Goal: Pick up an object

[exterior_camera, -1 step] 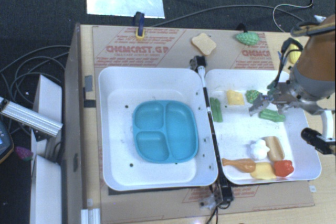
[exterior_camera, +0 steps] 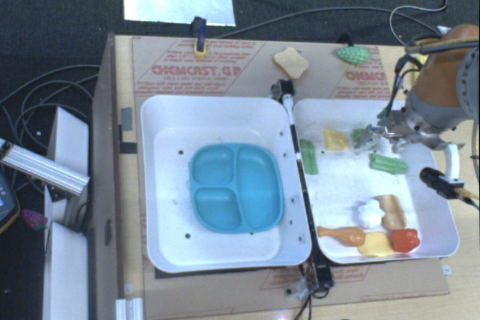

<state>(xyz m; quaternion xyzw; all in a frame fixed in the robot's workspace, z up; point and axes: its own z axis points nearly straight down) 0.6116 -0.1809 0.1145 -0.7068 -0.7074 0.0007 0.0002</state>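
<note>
My gripper hangs low over the back of the right bin, reaching in from the right. A small dark green piece lies right at its tip; I cannot tell if it is touched. A yellow piece sits just to its left and a green ridged piece just in front of it. A green stick lies along the bin's left wall. At the bin's front lie a white ball, a tan piece, a red piece and an orange drumstick.
The left bin holds a blue divided plate. Behind the bins, on the cardboard, rest a tan bread-like piece, a green toy and a yellow clamp. Cables run at the left and back right.
</note>
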